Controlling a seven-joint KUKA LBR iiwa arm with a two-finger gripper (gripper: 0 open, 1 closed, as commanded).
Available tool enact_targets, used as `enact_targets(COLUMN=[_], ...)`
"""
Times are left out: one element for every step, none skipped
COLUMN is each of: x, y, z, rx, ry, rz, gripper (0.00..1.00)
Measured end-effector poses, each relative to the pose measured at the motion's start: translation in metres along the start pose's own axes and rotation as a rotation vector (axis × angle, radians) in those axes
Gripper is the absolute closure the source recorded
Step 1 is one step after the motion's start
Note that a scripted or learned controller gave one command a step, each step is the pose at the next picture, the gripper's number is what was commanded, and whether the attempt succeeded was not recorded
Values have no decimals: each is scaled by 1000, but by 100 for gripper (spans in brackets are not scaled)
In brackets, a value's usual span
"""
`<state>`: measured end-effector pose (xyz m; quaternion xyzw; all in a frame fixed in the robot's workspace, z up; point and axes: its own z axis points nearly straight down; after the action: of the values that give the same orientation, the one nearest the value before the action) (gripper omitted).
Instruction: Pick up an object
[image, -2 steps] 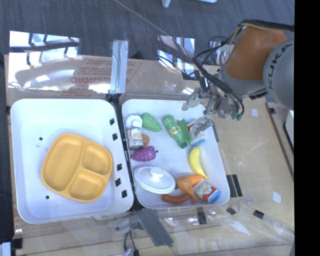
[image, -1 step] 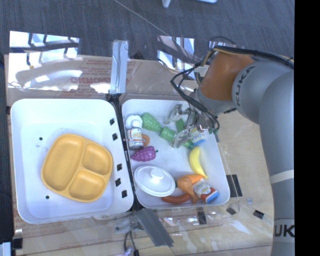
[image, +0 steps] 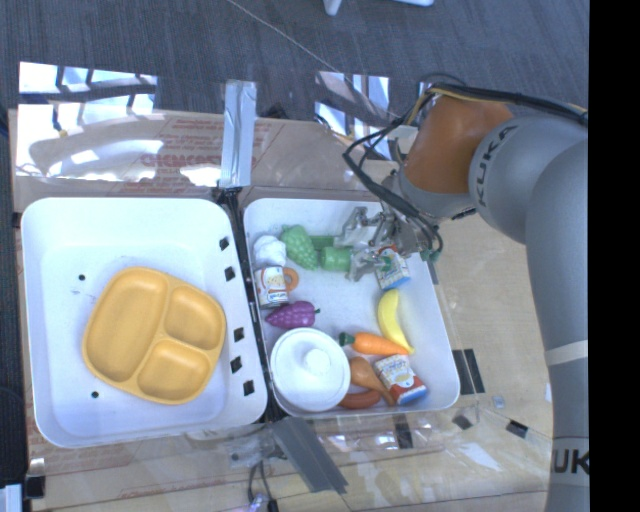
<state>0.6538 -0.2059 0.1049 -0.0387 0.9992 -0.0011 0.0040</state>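
1. Claw (image: 368, 248) of bare metal hangs low in the right bin (image: 444, 330), its tips around a green toy (image: 337, 259); whether it truly pinches the toy I cannot tell.
2. Beside it lie a knobbly green vegetable (image: 299, 246), a small labelled can (image: 392, 271) partly under the wrist, a smooth yellow banana (image: 391, 319), a carrot (image: 378, 345), purple grapes (image: 290, 315), a little jar (image: 272, 284) and a round white lidded bowl (image: 310, 368).
3. Left bin (image: 50, 250) holds a glossy yellow divided plate (image: 152, 334).
4. Black cables (image: 375, 150) loop across the orange wrist band (image: 450, 145).
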Motion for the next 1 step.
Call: enact_targets(x=[0], y=[0], z=[0], rx=[0], ry=[0], rz=[-1], gripper=[0])
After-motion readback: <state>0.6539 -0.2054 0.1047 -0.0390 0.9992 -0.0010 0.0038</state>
